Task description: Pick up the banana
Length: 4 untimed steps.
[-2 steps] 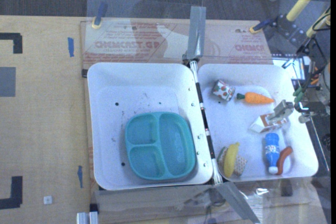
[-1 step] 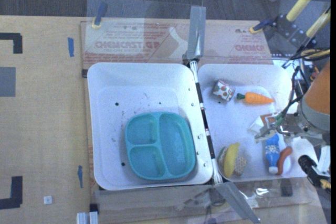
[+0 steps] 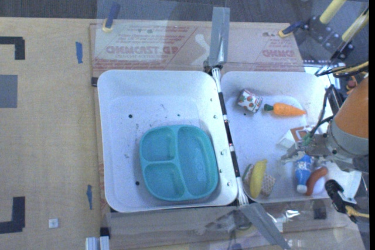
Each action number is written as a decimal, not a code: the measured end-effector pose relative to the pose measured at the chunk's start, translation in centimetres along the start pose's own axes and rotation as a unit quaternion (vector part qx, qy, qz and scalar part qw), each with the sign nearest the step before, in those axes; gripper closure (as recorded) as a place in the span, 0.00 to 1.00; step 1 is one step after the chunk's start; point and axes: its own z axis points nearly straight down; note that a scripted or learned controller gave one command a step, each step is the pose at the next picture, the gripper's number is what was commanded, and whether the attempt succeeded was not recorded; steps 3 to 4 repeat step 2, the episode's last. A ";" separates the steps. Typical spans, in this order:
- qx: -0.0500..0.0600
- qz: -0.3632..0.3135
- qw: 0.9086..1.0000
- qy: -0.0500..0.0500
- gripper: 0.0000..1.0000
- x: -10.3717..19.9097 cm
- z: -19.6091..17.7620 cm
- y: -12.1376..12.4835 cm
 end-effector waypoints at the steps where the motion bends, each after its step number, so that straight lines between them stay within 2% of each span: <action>1: -0.003 0.002 1.000 -0.001 1.00 -0.2 -1.1 0.1; 2: 0.002 -0.030 1.000 -0.001 1.00 6.7 -9.1 4.0; 4: 0.002 -0.030 1.000 -0.001 1.00 6.7 -9.1 4.0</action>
